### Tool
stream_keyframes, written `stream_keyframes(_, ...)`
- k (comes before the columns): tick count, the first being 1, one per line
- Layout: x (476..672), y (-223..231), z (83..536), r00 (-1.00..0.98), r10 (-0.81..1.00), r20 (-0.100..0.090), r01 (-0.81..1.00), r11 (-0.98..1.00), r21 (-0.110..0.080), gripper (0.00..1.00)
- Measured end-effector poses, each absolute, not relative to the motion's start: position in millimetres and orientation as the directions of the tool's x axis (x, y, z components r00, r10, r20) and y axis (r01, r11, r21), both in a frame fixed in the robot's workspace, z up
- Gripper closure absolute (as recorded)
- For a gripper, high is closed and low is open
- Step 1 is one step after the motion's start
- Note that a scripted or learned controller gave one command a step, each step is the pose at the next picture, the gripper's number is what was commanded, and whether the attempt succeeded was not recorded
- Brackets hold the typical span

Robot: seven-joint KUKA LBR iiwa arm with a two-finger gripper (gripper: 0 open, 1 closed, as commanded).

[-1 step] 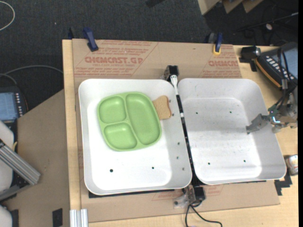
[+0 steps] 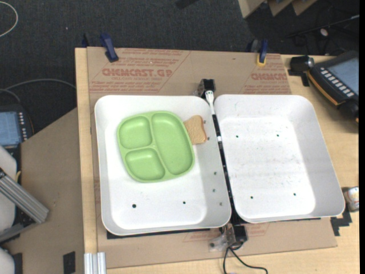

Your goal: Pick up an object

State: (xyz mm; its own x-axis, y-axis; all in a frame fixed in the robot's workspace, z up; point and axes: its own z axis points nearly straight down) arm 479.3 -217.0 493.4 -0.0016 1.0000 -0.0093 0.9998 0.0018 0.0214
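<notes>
Green divided plate (image 2: pixel 155 147) and tan slice (image 2: pixel 195 129) touching in left bin (image 2: pixel 114 210), toward counter's far edge; jaws' state untellable.

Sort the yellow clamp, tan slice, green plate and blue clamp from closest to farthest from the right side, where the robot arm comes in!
1. yellow clamp: back edge of the board, behind the right bin.
2. tan slice: left bin, near its right wall.
3. green plate: left bin, just left of the slice.
4. blue clamp: back left corner.
</notes>
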Motion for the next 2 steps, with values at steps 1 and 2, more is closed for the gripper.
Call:
stream_keyframes(1,480.2,-216,494,-0.001,1.000,-0.005,1.000,0.001,0.007,1.00)
stream_keyframes(2,479.1,-93,381,-0.012,1.000,0.006,1.000,0.012,-0.013,1.00)
